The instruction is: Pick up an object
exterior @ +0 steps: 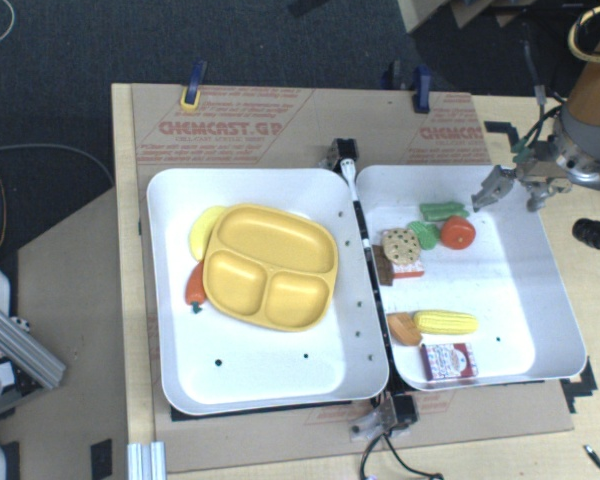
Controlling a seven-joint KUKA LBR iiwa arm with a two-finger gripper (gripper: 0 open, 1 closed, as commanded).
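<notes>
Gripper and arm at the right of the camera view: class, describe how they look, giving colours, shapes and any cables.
The gripper is grey metal with two thin fingers. Behind it sits a rounded silver-grey wrist, and above that an orange band. Thin dark cables loop along the wrist towards the gripper.
</notes>
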